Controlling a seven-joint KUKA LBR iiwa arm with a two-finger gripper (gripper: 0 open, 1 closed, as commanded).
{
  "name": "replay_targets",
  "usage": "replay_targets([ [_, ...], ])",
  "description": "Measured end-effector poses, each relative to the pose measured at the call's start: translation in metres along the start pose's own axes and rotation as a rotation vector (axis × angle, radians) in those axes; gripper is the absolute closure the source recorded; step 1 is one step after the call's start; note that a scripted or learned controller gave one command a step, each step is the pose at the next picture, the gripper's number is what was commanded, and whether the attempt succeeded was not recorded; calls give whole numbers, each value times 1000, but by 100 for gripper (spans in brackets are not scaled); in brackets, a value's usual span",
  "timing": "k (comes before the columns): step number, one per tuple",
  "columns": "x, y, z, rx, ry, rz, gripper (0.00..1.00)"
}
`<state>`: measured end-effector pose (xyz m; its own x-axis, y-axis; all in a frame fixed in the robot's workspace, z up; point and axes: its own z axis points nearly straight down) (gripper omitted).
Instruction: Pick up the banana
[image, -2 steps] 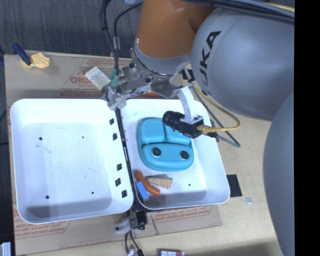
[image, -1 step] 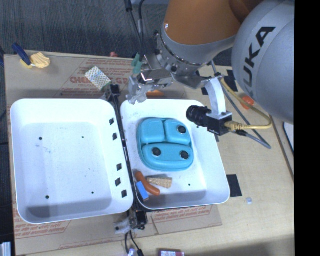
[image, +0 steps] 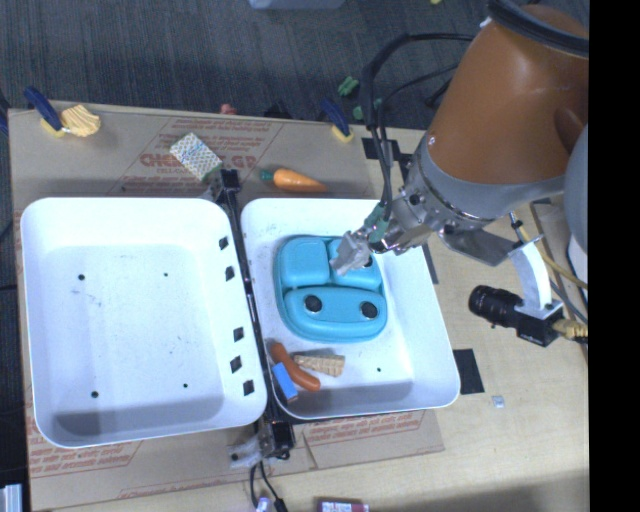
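Banana: no sure match; closest is a pale yellow lumpy piece (image: 82, 122) at far-left corner of the cardboard sheet (image: 120, 140), outside both bins, just beside a blue clamp (image: 44, 106).
Banana vs claw: well apart. The yellow piece is at upper left of the view, the gripper (image: 350, 256) is over the right bin (image: 425, 350), and the whole left bin (image: 130, 320) lies between them.
Claw position: tip sits on or just above the blue plastic toy (image: 330, 295) at its far, raised end; contact can't be judged.
Claw state: can't tell how far open; nothing seen held.
Arm pose: comes in from the right and upper right, orange band (image: 510, 90) uppermost, grey wrist (image: 440, 205) angled down and left toward the right bin's centre.
Bins: 2, white, side by side, touching along a black-clipped seam.
Left bin contents: bare white floor w/ a few dark dots.
Right bin contents: 1 blue toy, 1 orange stick-shaped piece (image: 296, 367), 1 small blue piece (image: 283, 381), 1 tan ridged wedge (image: 322, 363); the last 3 are bunched at the near-left corner.
On cardboard beyond bins: 1 toy carrot (image: 296, 181), 1 checkered square item (image: 195, 155).
Clamps: 2 blue, second one (image: 335, 116) at the sheet's far right.
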<state>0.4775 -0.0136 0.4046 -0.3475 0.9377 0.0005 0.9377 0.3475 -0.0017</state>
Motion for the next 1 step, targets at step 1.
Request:
replay_targets([
  [1,71,25,83,2,0,-55,100],
])
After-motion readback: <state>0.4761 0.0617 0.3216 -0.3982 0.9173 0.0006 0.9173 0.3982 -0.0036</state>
